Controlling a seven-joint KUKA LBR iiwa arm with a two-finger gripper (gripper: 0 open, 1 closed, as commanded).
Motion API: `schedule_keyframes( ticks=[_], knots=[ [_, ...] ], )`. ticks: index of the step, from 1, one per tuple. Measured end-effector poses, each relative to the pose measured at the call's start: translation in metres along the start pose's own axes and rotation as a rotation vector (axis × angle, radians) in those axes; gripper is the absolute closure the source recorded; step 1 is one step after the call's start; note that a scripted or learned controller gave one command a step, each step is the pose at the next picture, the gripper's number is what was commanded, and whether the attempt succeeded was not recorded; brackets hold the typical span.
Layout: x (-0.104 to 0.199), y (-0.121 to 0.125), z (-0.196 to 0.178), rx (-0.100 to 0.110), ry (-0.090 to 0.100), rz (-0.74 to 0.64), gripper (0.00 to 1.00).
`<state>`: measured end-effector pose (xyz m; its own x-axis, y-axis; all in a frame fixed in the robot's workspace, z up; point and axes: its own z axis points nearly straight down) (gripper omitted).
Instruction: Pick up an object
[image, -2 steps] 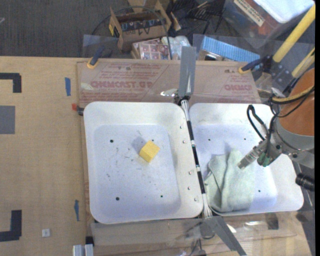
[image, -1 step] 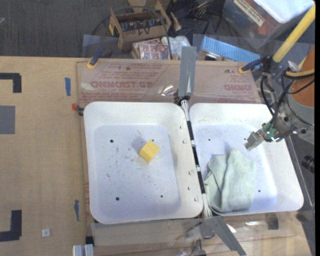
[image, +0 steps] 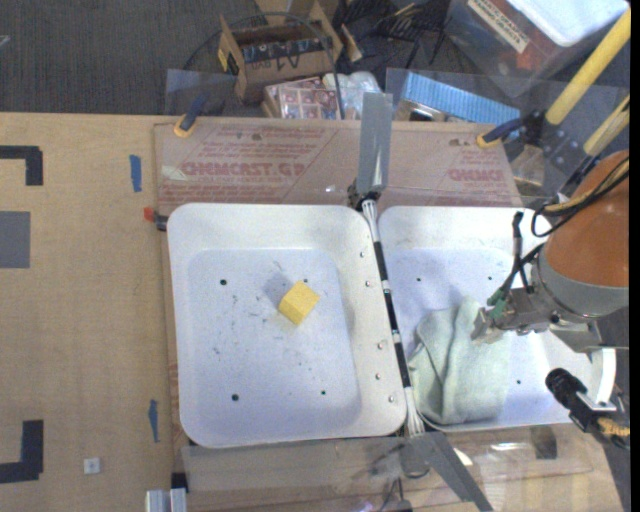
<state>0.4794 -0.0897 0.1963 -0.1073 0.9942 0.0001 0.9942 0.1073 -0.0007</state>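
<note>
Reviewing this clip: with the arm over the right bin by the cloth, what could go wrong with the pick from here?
1. The pale cloth lies crumpled against the divider between the bins; a grab may catch just a fold and slip.
2. The pincer sits at the cloth's upper right edge, so closing there may pinch little fabric.
3. The yellow block lies in the left bin, well away from the arm; reaching it means crossing the divider.

Faded red lettering is showing on the cardboard sheet (image: 300, 165) behind the bins, beyond the fingers, too blurred to read reliably.
</note>
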Motion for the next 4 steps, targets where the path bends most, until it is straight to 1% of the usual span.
schedule_keyframes(
  ticks=[1,2,3,4],
  knots=[
    [0.028,0.016,-0.007,-0.002,-0.001,0.118,1.00],
    [-0.086,0.011,0.004,-0.001,-0.002,0.343,1.00],
    [-0.075,0.013,0.107,-0.010,0.000,0.698,1.00],
    [-0.080,0.018,-0.021,-0.001,-0.001,0.255,1.00]
  ],
)
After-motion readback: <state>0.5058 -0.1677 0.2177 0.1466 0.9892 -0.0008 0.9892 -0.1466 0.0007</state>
